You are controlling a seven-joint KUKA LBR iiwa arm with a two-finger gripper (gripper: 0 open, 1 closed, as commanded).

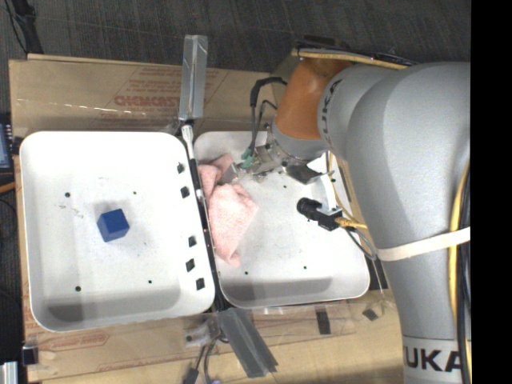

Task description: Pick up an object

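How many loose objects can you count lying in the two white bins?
2. A blue cube lies in the left bin; a pink cloth lies along the left side of the right bin. The arm could hide others.

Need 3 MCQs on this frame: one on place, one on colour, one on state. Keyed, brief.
1. Where does the small blue cube lie?
A. left white bin
B. right white bin
C. on the cardboard

2. What colour is the crumpled cloth?
A. green
B. pink
C. black

3. Where is the gripper?
A. over the left bin
B. outside both bins
C. at the cloth's upper end, in the right bin

Key: 1 A, the cube sits mid-left bin; 2 B, the cloth is pale pink; 3 C, the gripper's tip meets the cloth by the divider.
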